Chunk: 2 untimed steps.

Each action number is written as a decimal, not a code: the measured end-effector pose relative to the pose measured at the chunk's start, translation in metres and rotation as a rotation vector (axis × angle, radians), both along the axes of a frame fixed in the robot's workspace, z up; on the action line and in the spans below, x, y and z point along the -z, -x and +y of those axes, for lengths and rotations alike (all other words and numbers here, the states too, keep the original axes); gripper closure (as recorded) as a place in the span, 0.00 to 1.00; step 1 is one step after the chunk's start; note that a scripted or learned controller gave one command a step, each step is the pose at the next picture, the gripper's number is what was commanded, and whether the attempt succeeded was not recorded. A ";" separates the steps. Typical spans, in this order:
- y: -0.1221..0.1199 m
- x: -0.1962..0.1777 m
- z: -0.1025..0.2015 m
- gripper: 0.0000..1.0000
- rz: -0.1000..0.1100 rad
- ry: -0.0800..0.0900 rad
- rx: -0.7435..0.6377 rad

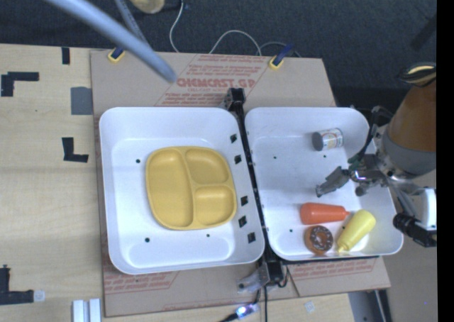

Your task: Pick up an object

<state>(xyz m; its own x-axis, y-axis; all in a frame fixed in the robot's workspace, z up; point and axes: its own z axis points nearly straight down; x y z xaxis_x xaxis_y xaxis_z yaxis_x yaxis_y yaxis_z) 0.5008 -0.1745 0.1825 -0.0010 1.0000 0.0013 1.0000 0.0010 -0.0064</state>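
In right bin (284,136): orange carrot (323,212), tapered, lying flat.

A robotics lab: a plywood worktop (42,171) marked with black tape, two white bins (120,129) clamped on cardboard (213,79), loose cables (234,37) at the far edge, dark carpet (319,1) beyond

A yellow divided plate (191,187) lies in the left bin (120,171) — cardboard sheet (206,79) beneath both bins.
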 end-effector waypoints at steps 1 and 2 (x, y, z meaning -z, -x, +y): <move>-0.002 0.056 -0.009 0.00 0.000 0.000 0.002; -0.004 0.042 -0.008 1.00 -0.006 0.000 0.000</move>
